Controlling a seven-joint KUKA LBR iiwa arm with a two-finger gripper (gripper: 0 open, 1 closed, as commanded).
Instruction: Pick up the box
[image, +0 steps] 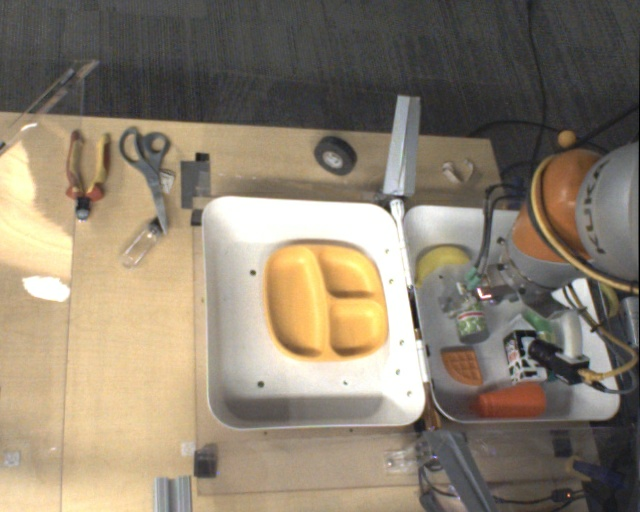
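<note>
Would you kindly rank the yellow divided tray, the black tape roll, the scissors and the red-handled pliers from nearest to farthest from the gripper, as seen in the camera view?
Measured from the gripper, over the right bin:
1. Yellow divided tray, in the left bin, next to the right bin.
2. Black tape roll, on the bench behind the left bin.
3. Scissors, on the bench toward the back left.
4. Red-handled pliers, farthest left.

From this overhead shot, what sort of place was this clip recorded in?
Most likely a robotics lab or workshop bench, not a home. A grey and orange arm reaches over two white bins on a plywood bench, hand tools lie about, scissors and pliers, and cables trail at the right.
</note>
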